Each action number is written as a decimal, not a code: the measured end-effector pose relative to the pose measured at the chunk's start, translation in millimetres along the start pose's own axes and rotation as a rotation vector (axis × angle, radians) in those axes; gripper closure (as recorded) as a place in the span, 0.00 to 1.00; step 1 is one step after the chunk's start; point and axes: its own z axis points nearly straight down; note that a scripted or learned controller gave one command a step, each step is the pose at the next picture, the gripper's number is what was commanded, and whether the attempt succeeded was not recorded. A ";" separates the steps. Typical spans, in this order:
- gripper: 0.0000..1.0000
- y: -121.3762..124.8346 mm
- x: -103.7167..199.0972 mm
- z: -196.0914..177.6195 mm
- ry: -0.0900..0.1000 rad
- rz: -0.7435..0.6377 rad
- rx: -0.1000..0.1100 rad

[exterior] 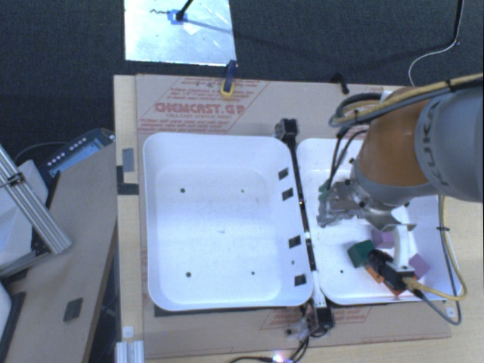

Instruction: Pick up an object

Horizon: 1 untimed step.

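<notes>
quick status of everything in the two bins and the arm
left bin: flat on bench, nothing visible in it
right bin: holds small objects, arm reaching over it
green block: lying in right bin
purple block: lying in right bin
orange object: lying near front rim

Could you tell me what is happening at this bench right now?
A grey and orange arm reaches in over the right bin, its claw low near that bin's left side. Small items lie toward the bin's near corner: a green block, an orange piece and purple pieces. Nothing is visibly held. The left bin sits alongside.
</notes>
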 end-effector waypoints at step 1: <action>1.00 95.0 28.8 -86.2 0.002 -0.014 -0.021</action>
